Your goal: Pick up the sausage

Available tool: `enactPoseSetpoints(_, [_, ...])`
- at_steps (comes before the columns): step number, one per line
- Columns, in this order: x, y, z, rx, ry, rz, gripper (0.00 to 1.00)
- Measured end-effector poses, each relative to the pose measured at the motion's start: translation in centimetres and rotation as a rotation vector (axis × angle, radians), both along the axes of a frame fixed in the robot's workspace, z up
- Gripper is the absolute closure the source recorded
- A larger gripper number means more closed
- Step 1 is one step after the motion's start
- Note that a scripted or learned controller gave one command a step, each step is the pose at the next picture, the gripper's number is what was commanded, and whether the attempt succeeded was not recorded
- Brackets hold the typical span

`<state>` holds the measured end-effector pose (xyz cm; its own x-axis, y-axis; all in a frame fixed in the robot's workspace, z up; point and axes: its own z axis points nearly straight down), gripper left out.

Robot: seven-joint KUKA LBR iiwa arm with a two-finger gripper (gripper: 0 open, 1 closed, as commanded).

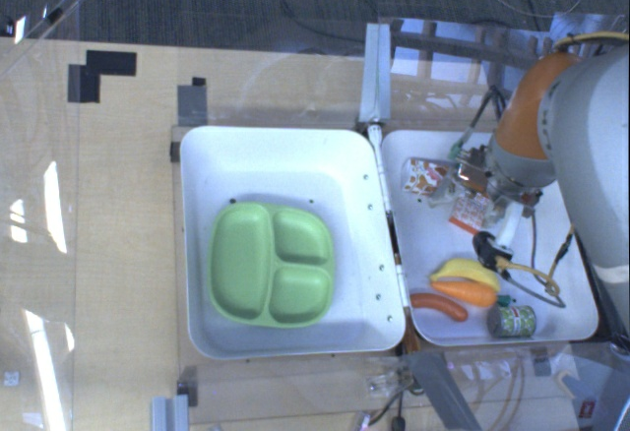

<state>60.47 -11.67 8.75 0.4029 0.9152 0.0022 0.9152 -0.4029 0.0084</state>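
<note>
Camera view showed the grey arm reaching in from the right, bent over the far part of the right bin, probably because every loose item lay there. The left bin carried just a green divided plate, lying flat in its middle and well apart from the work. The gripper hung above two snack packets near the bin's far side; whether it was wide or narrow could not be told, and nothing was seen held in it. Nearer the front wall lay a banana with a carrot touching it. The sausage lay flat just beside the carrot, close to the bin's front left corner. A small can lay on its side to its right. By my judgement the pick had not begun: the gripper sat well apart from the sausage, and the crowding carrot and the nearby wall would leave little room to close around it.
</note>
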Motion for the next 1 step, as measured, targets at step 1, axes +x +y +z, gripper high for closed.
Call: enactPoseSetpoints(1, [0.76,-2.07,0.02,-0.001,0.001,0.025,0.00])
